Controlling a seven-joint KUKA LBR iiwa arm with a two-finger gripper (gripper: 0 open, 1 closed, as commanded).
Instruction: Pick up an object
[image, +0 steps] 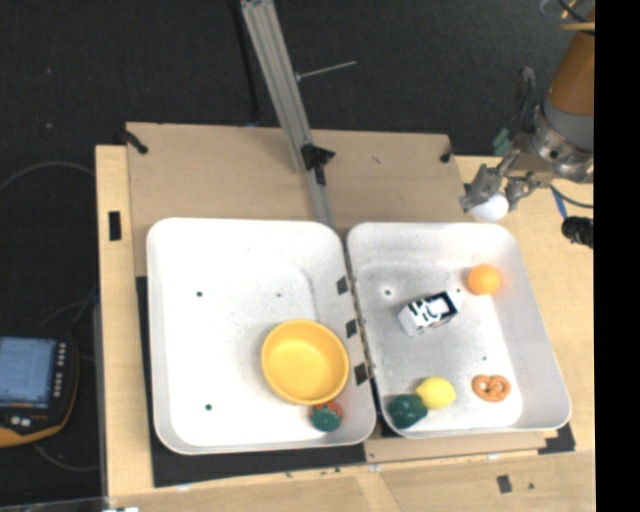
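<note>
**Operator:** I've got the gripper (490, 200) up by the far right corner of the right bin (530, 320), hanging just outside its rim. There's something small and white at its tip, but I can't tell whether that is a held thing or part of the tool, and I can't tell how wide it stands.

**Observer:** So what's nearest to it?

**Operator:** The orange ball (484, 279), just inside the rim below the tool. A little further in lies a white and black box (428, 312) on its side, alone on bare floor, which I'd judge the easiest target because nothing crowds it. Further still, at the near edge, a pretzel-shaped piece (490, 387), a yellow lemon (436, 392) and a dark green piece (406, 409); the last two touch, so a descent there risks nudging both.

**Observer:** And the other bin?

**Operator:** The left bin (200, 300) is furthest from the tool. It holds a yellow bowl (305, 360) with a small green and red piece (326, 416) tucked against its near side. I'd say no pick is confirmed yet.
</note>
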